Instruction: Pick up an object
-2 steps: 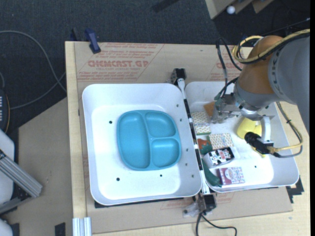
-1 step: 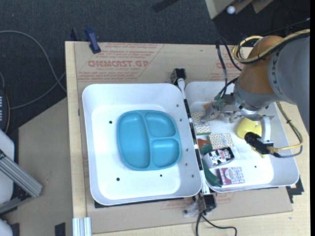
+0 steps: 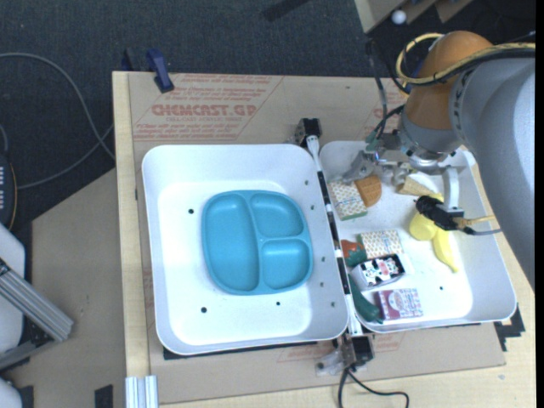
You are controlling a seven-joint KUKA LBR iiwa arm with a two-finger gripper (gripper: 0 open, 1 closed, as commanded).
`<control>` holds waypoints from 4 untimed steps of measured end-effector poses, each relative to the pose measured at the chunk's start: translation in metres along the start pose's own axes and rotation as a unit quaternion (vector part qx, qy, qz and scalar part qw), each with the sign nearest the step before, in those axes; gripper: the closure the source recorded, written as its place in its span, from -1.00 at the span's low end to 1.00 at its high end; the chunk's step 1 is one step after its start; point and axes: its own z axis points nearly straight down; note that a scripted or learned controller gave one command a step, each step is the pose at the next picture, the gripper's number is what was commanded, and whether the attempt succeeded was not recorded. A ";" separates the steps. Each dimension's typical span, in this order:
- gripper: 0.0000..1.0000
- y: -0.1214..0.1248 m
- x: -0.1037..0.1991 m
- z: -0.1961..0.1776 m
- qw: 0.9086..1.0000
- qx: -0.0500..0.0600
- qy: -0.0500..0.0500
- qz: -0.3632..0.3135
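Just below the end effector (image 3: pixel 414 170), grip state unclear, lies the yellow banana (image 3: pixel 435 235)

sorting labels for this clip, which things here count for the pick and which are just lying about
For the pick: gripper; right bin holding the yellow banana, tan block, patterned pad, black-and-white card, purple packet.

Lying about: left bin, blue divided plate, blue clamp.
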 end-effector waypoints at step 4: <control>-1.00 -0.041 -0.001 -0.011 1.000 0.006 0.001 0.001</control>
